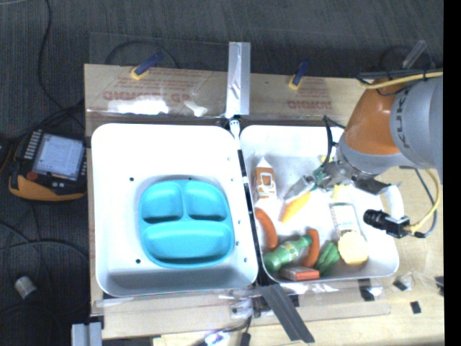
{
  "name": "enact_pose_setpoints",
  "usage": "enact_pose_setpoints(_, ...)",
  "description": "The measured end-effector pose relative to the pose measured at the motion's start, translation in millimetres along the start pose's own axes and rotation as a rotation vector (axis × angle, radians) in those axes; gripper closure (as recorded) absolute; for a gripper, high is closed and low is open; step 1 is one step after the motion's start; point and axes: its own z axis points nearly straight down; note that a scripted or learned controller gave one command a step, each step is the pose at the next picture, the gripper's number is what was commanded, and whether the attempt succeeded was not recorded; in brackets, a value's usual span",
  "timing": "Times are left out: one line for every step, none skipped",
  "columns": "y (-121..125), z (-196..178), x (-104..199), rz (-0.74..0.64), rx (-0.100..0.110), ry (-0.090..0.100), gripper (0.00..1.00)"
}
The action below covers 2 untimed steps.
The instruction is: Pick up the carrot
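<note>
One carrot (295,206) lies tilted mid-frame in the right bin (389,264), its upper end at the gripper (317,181); finger state cannot be told.

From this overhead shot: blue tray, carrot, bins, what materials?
Blue tray: looks like moulded plastic, smooth, soft sheen, rounded compartments.
Carrot: likely toy plastic, one flat uniform orange-yellow; too small to be sure.
Bins: thin white plastic by the look, glossy, rounded corners and rims.
</note>
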Motion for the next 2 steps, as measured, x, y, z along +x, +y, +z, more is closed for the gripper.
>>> enact_pose_setpoints(-40.8,17.1,30.9,-0.150,-0.016,-0.011,0.00)
enact_pose_setpoints(-74.9,16.9,58.1,-0.231,-0.018,-0.014,0.00)
